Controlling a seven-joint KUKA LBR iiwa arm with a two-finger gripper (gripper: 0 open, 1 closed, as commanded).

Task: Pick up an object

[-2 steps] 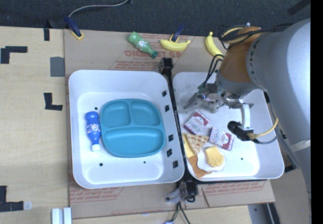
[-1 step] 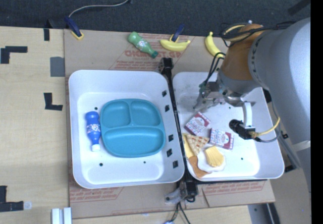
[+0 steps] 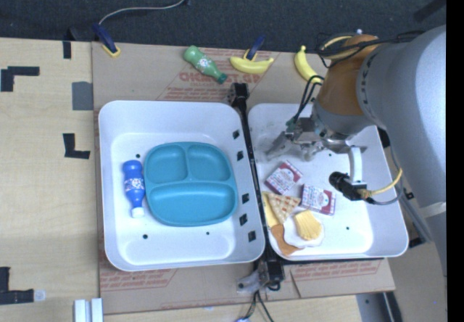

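Observation:
My gripper (image 3: 284, 139) hangs low over the back left part of the right bin (image 3: 377, 244), its fingers spread open and pointing left, with nothing between them. Just in front of it lies a red and white packet (image 3: 284, 178), apart from the fingertips. A second red and white packet (image 3: 317, 199) lies to that one's right. A waffle piece (image 3: 280, 206) and a yellow cheese block on a white disc (image 3: 307, 226) sit near the bin's front left. The grey arm with its orange band (image 3: 341, 88) covers the bin's back right.
The left bin (image 3: 116, 125) holds a blue divided plate (image 3: 191, 183) and a small blue bottle (image 3: 133, 187) beside it. Behind the bins lie a green bottle (image 3: 204, 64) and two bananas (image 3: 251, 63) (image 3: 304, 64). A black divider (image 3: 246, 146) separates the bins.

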